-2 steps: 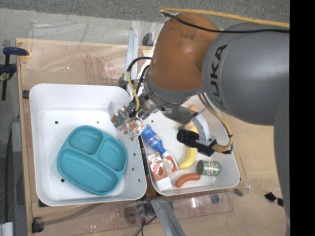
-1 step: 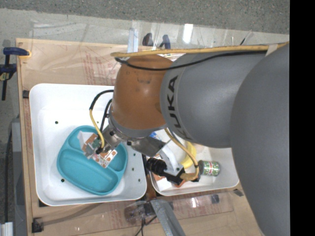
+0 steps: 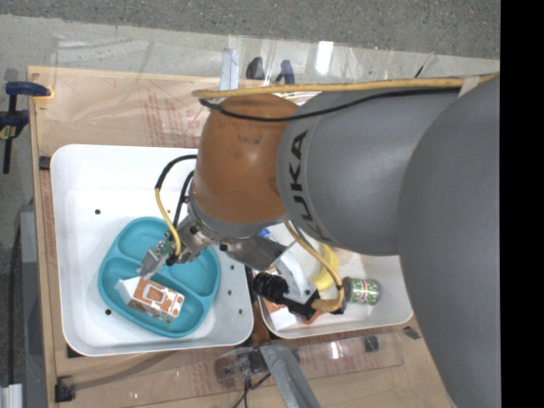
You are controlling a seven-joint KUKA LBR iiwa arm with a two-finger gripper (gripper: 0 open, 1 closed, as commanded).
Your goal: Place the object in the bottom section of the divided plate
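Observation:
A teal divided plate [image 3: 127, 249] lies in the left white bin [image 3: 76, 194]. In the plate's section nearest the front edge rests a small orange-brown and white packet [image 3: 158, 298], lying flat. My gripper [image 3: 157, 260] hangs just above the plate's middle, a little behind the packet and apart from it. Nothing shows in its grasp. The orange wrist band and the grey arm cover the back right of the plate and much of the right bin.
The right white bin [image 3: 391, 317] holds a green can [image 3: 365, 291] on its side, a yellow thing [image 3: 328, 270] and a small orange piece [image 3: 316, 314]. Wooden bench edges and a blue clamp [image 3: 13, 109] frame the bins.

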